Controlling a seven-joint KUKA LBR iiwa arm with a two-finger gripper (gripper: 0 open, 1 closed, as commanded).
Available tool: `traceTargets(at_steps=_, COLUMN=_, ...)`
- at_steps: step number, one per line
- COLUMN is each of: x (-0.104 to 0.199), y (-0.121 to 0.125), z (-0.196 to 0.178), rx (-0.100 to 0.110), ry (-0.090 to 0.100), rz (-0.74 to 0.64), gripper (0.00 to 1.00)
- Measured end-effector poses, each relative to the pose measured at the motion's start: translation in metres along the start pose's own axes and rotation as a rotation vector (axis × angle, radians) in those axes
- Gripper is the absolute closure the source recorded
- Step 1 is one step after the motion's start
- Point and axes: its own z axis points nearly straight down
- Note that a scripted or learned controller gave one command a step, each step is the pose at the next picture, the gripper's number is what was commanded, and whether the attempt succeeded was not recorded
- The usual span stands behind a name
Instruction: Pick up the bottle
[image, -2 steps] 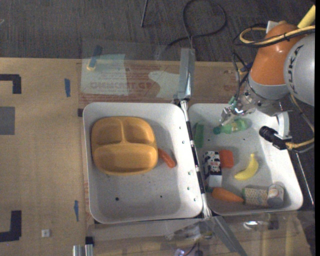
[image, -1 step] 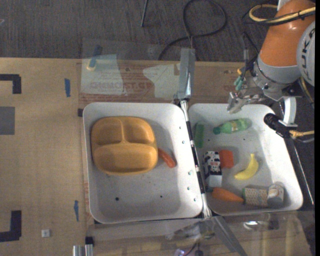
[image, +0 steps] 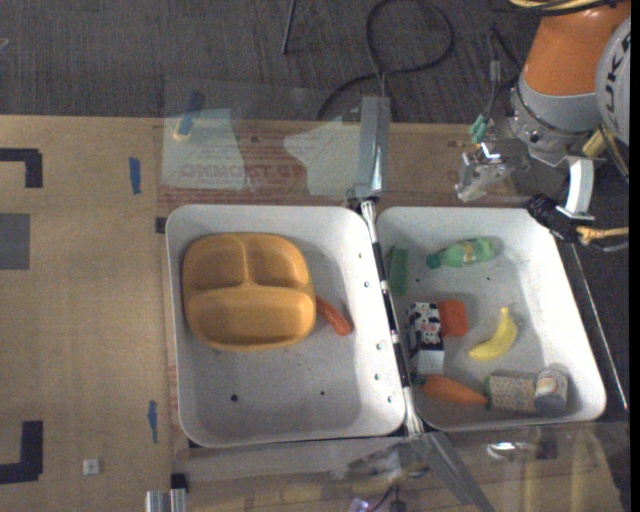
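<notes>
Carrot (image: 455, 390) at front, green bottle (image: 463, 253) behind, fingers (image: 478, 172) indistinct

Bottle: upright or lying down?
Lying down. The bottle rests on its side on the right bin floor, long axis roughly horizontal in view.

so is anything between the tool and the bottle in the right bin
Nothing visible is. The tool sits above the right bin's far rim, and the green bottle lies just below it on open floor, apart from the other items.
</notes>
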Motion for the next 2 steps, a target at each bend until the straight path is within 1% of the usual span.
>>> traceTargets(at_steps=1, x=-0.004, y=-0.001, z=0.038, rx=0.005, ry=0.002, rz=0.087, gripper=1.0)
traceTargets(at_steps=2, x=-0.009, y=-0.001, z=0.011, rx=0.0, ry=0.0, rz=0.138, gripper=1.0)
